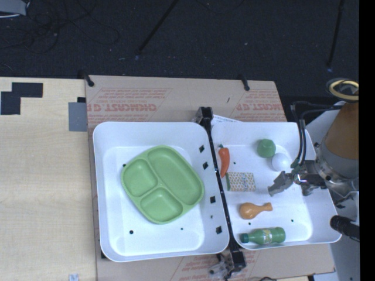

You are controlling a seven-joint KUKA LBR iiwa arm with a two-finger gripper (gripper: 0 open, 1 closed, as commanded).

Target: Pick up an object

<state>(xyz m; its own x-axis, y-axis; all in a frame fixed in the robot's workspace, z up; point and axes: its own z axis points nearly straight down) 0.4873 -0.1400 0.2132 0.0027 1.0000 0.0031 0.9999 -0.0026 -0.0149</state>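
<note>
- Nearest you, at six o'clock in the right bin (304,232), lies a green bottle (263,236) on its side, cap pointing to nine o'clock.
- Just above it, toward twelve o'clock, you see an orange gourd-shaped toy (255,209), neck pointing to three o'clock.
- At the bin's centre sits a small patterned square pad (241,181), with an orange carrot-like toy (224,160) at its ten o'clock, against the divider.
- You will find a green ball (265,148) at the bin's one o'clock, and a white ball (280,161) just beside it at its four o'clock.
- Your tool (279,185) hangs low over the bin at three o'clock from the pad, just below the white ball; its dark fingers look slightly spread, with nothing between them.
- Your arm (343,139) enters from three o'clock.
- Look to the left bin (111,215): it holds a green three-compartment plate (162,184), lying flat near its centre.
- Both bins rest on cardboard (170,98) on the bench (41,186).
</note>
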